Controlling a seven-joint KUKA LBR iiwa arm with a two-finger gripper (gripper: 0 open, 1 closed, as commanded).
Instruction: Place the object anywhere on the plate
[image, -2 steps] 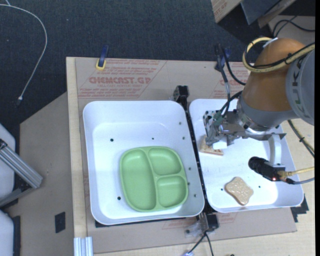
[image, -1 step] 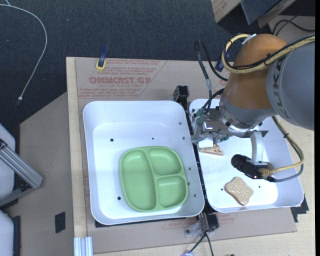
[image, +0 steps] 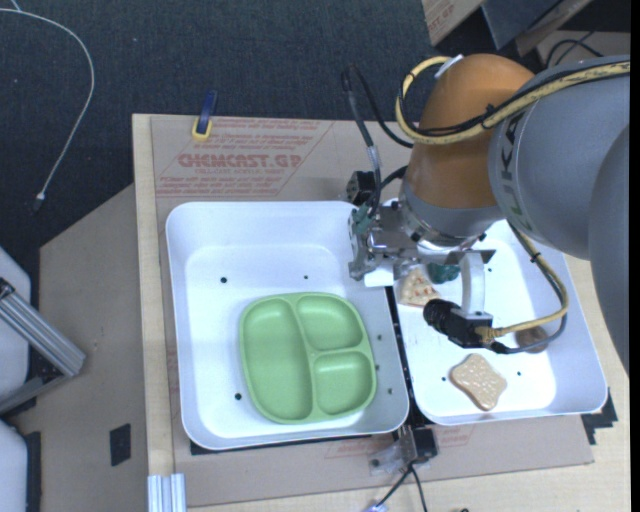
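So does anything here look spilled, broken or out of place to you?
Nothing stands out. The green plate sits flat in the left bin, turned slightly askew to its walls. In the right bin a toast-like piece lies flat, and another pale piece lies under the gripper.

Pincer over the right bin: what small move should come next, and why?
Probably lower a little onto the tan cracker-like piece just below the pincer, since nothing is visibly held yet. The green three-compartment plastic plate in the left white bin has nothing on it, and a second tan toast-shaped piece lies farther off in the right white bin.
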